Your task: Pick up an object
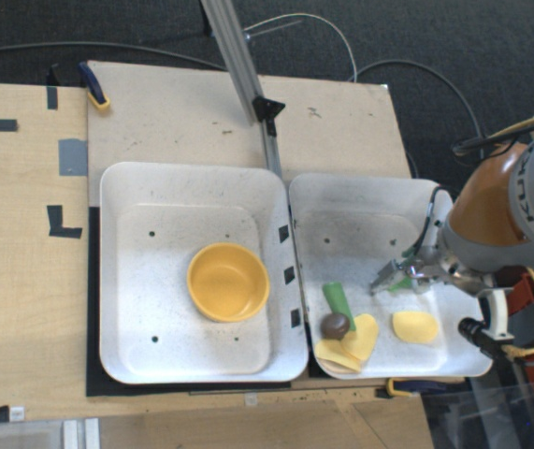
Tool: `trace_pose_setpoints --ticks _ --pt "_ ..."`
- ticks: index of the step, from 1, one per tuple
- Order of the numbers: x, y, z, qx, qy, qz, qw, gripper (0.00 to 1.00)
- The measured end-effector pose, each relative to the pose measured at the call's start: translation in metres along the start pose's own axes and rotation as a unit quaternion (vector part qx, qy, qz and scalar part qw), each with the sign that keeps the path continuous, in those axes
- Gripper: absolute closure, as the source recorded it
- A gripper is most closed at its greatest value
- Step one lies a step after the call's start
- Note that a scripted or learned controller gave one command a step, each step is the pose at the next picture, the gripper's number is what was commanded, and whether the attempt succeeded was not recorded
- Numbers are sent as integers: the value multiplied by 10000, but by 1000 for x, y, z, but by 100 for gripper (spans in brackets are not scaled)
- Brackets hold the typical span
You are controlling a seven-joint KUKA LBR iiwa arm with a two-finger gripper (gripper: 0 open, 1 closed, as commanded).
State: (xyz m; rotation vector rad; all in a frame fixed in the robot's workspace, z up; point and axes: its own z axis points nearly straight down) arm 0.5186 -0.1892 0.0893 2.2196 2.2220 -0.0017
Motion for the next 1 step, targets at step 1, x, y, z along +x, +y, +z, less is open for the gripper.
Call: trace_pose_setpoints --ticks 1 --pt "1 0 -10 6 7 -4 10000 100"
